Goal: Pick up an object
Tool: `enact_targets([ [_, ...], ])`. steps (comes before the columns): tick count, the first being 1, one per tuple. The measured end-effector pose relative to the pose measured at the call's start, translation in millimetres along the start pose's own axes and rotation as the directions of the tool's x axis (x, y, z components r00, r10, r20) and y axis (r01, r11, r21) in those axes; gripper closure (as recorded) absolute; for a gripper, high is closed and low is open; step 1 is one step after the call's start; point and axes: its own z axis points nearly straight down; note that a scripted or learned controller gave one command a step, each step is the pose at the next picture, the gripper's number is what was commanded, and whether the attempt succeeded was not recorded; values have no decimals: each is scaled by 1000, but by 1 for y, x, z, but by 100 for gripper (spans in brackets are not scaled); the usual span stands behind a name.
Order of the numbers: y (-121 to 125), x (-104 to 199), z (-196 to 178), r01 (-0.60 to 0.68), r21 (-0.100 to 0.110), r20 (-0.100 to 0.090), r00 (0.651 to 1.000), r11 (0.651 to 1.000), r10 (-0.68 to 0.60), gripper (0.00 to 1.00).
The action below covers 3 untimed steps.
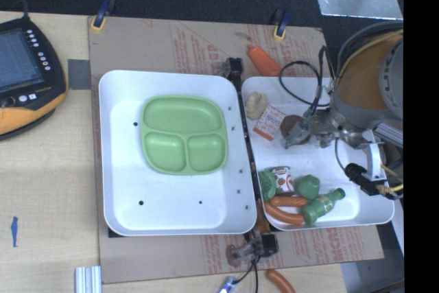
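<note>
The gripper (296, 136) sits low in the right bin (370, 216), near its upper middle; finger state cannot be determined, as the view there is dark and cluttered. A red-and-white packet (269, 122) lies just left of it, beside a beige rounded item (256, 104). Clustered at the bin's lower left: a green bottle (321, 206), a green pepper (307, 184), and orange sausages (287, 208). The left bin (116, 209) holds a green divided plate (184, 134).

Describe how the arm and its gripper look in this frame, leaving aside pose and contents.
The arm is a bulky rounded grey body with a broad orange band. Black cables loop off it over the right bin. The gripper is small, dark grey metal; white and black fittings sit lower on the wrist.
</note>
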Motion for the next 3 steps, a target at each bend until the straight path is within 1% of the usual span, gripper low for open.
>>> enact_targets([
  [1,42,34,8,-2,-6,1,1000,1000,2,0],
  [2,42,33,-4,0,-6,1,1000,1000,0,100],
  [3,14,-21,10,-7,-2,-3,1000,1000,7,100],
])
